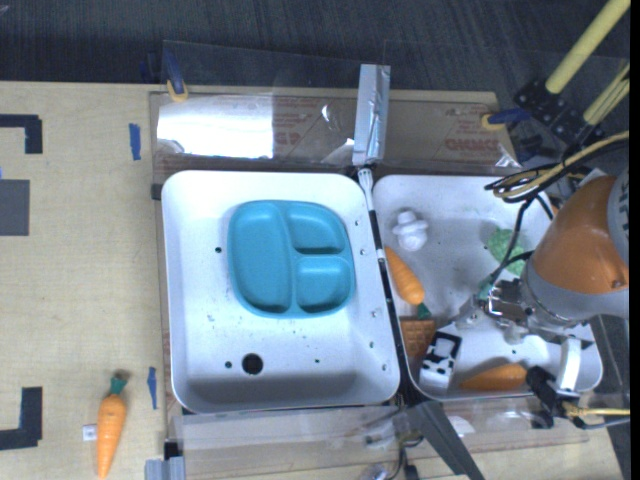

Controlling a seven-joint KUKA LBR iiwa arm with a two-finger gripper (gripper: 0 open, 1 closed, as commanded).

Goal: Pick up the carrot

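Note:
An orange carrot (405, 276) lies at a slant along the left wall of the right bin (455, 196). A second orange, carrot-like piece (492, 376) rests near that bin's front edge. A third carrot (110, 423), with a green top, lies on the bench outside the bins at the front left. My gripper (492, 306) hangs low over the right bin's middle right, to the right of the first carrot and above the front orange piece. Nothing shows held in it.
The left bin (190, 268) holds a blue divided plate (292, 256) and a small black disc (252, 364). The right bin also has a white lumpy thing (408, 230), a green piece (503, 243), a brown scrap (418, 313) and a black-and-white block (438, 358).

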